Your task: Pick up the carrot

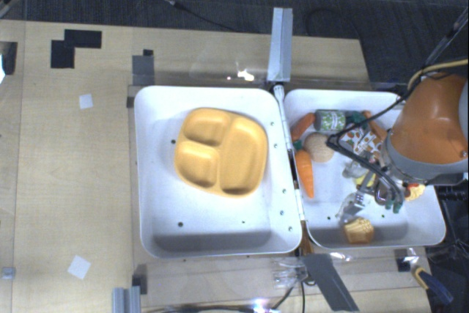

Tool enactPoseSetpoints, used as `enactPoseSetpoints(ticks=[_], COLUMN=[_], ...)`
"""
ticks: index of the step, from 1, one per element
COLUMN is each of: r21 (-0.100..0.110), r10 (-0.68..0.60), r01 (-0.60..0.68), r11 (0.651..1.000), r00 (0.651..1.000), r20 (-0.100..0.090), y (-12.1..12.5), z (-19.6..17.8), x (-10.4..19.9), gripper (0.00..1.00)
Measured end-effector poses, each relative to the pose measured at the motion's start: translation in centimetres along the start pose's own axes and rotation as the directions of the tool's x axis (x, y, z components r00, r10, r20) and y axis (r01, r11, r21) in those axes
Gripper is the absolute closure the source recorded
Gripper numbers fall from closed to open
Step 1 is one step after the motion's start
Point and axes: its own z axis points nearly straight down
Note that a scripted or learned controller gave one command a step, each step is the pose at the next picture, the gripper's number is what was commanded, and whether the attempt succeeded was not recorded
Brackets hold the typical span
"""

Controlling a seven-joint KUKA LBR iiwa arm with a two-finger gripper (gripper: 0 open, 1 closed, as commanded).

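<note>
Right white bin [432, 227]: arm reaching in from right, claw [355, 207] low, grip state unclear; carrot [305, 174] lies apart.

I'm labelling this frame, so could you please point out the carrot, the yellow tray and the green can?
carrot [305, 174], camera view, mid body.
yellow tray [220, 151], camera view, central divider.
green can [330, 120], camera view, side label.

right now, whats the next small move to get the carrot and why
Probably shift the gripper toward the left wall of the right bin, until it sits above the carrot. The carrot lies lengthwise beside that wall, untouched, while the gripper hangs nearer the bin's front, by the yellowish block.
</note>
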Motion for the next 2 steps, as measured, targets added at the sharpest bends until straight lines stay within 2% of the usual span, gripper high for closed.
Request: enactPoseSetpoints(ticks=[1, 2], r21=[0.0, -0.005], r10=[0.299, 0.291], r01=[-0.299, -0.291], r11=[0.954, 0.957], r00=[0.954, 0.957], r20=[0.003, 0.011], y=[0.9, 1.1], z=[5.5, 4.2], x=[0.4, 0.0], gripper=[0.0, 1.0])
